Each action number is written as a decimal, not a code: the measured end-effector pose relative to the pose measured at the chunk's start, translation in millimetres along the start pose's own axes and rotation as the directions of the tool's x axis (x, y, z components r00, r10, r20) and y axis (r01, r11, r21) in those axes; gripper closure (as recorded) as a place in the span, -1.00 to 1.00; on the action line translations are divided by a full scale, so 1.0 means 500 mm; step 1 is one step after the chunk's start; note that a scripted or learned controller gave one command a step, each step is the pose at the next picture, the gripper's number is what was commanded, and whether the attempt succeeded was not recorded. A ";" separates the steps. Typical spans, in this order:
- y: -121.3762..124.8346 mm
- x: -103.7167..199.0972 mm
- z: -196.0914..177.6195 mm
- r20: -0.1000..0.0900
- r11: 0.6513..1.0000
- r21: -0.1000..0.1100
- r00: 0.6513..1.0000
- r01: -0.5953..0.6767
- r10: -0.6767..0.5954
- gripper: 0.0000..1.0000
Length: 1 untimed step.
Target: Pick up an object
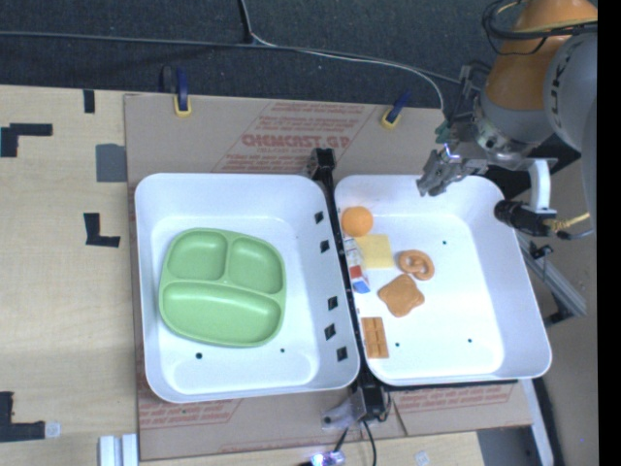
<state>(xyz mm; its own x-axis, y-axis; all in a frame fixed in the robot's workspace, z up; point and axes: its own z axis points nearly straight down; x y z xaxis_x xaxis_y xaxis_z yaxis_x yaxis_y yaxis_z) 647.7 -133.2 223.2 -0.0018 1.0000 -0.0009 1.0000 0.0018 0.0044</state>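
The right bin (485, 289) holds several small items near its left wall: an orange ball (357, 220), a pale yellow block (375, 252), a pretzel-shaped piece (415, 264), a brown bread-like piece (401, 295), a flat orange cracker (375, 337) and a small red, white and blue item (358, 272). My gripper (439, 180) hangs over the bin's far edge, up and to the right of the ball, apart from all of them. Nothing shows between its fingers.
The left bin (170, 197) contains a green divided plate (222, 286). A black divider with clips (332, 260) runs between the bins. Both rest on a cardboard sheet (281, 134) with two clamps at its far edge. A cable crosses the dark surface behind.
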 end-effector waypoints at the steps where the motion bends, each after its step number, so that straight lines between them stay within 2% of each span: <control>1: 0.005 0.119 0.017 -0.002 1.000 0.006 1.000 0.004 -0.004 1.00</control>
<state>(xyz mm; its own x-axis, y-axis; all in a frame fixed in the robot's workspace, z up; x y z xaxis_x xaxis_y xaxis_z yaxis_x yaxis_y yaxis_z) 650.2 -73.4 214.6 -0.0062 1.0000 0.0010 1.0000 0.0062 -0.0016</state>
